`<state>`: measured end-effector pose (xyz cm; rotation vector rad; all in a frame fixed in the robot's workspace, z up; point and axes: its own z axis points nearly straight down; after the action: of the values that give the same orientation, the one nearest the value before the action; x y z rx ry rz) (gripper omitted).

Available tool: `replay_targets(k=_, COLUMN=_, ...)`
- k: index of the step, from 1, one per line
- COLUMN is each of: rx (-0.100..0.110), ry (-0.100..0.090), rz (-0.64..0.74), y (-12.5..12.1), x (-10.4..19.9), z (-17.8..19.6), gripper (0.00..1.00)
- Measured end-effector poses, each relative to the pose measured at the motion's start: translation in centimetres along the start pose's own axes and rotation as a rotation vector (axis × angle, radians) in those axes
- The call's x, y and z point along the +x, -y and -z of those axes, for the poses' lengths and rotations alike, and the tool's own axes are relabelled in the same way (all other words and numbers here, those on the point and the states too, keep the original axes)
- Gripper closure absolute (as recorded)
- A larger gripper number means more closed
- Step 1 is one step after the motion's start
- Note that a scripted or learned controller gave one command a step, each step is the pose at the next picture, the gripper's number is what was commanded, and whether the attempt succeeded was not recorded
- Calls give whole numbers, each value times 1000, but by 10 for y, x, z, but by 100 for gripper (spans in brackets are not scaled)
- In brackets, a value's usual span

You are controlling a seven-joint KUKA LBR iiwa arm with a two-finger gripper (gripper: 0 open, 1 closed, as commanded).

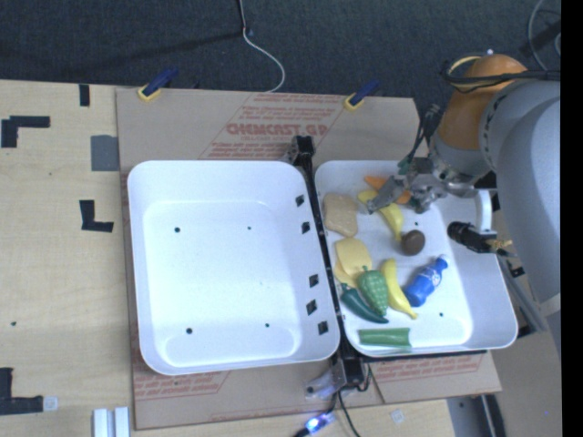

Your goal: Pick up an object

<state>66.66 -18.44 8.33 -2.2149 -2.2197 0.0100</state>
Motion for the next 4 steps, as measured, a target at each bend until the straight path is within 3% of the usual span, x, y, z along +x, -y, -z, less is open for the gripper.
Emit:
replay_targets(k=1, rx=-7, ry=0, rz=2, y=-2, x=38, z=1, gripper=0)
replay_targets(k=2, rx=0, ry=0, rz=2, y=0, x=36, z=10, gripper=100)
replay_targets(k=3, rx=-4, ry=-1, rz=-2, y=57, x=58, z=0, gripper=100)
replay_targets(k=4, rx=-23, ry=-3, rz=10, y=-6, x=148, z=109, gripper=100)
